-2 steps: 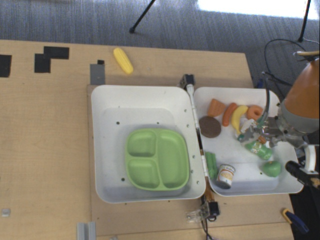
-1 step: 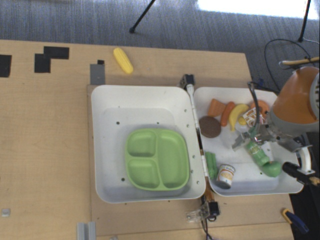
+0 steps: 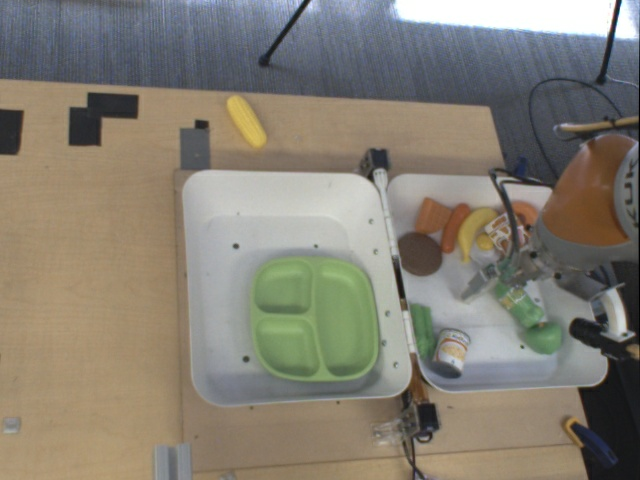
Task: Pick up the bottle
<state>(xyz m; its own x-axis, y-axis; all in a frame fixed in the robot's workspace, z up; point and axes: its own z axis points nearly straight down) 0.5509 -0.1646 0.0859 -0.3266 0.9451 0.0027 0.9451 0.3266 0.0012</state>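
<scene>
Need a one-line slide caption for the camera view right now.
Pincer lowered over green bottle in the cluttered right bin; green divided plate in the left bin.

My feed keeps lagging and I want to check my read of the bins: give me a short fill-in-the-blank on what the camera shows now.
1. The green divided plate lies in the ____ bin.
2. The green bottle lies in the ____ bin.
3. The small can lies on its ____ near that bin's front wall.
4. The corn cob lies on the bench, ____ both bins.

Missing words: left; right; side; outside
</scene>
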